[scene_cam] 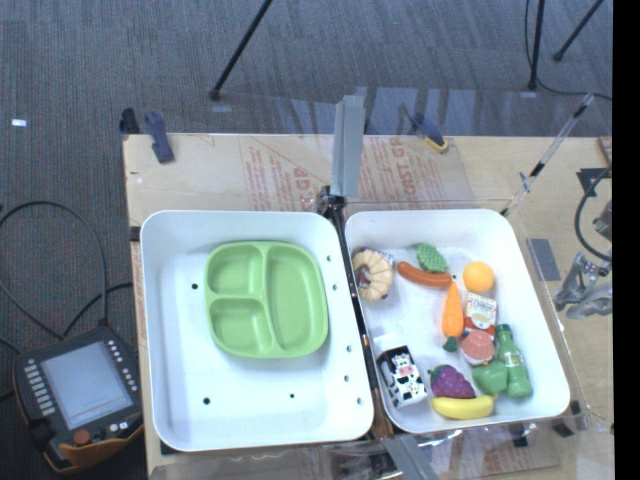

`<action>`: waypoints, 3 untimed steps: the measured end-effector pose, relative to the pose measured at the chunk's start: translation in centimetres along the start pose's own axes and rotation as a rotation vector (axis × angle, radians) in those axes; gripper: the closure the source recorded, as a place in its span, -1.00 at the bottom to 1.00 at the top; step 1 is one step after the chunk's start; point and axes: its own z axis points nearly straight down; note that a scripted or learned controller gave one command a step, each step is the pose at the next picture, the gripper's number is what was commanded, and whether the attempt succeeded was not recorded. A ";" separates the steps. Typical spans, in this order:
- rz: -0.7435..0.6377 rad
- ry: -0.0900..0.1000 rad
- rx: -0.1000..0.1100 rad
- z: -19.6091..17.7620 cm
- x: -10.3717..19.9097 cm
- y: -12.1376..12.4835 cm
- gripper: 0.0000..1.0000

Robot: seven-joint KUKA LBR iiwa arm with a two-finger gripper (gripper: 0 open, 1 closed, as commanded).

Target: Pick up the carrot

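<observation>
The carrot (pixel 453 312) is orange with a small green top. It lies nearly upright in the picture in the middle of the right bin (pixel 520 230), between a red sausage (pixel 424 275) and a small printed packet (pixel 481 311). A grey metal part that looks like my gripper (pixel 585 290) sits outside the bin's right wall, well to the right of the carrot and not over any toy.
The right bin also holds a croissant (pixel 374 273), a green leafy toy (pixel 432 258), an orange (pixel 479 275), a cow-print carton (pixel 403 376), grapes (pixel 450 380), a banana (pixel 462 407) and a green bottle (pixel 512 363). A green divided plate (pixel 267 298) lies in the left bin (pixel 160 368).
</observation>
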 end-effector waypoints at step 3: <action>-0.217 0.003 -0.001 0.0 0.9 0.5 1.00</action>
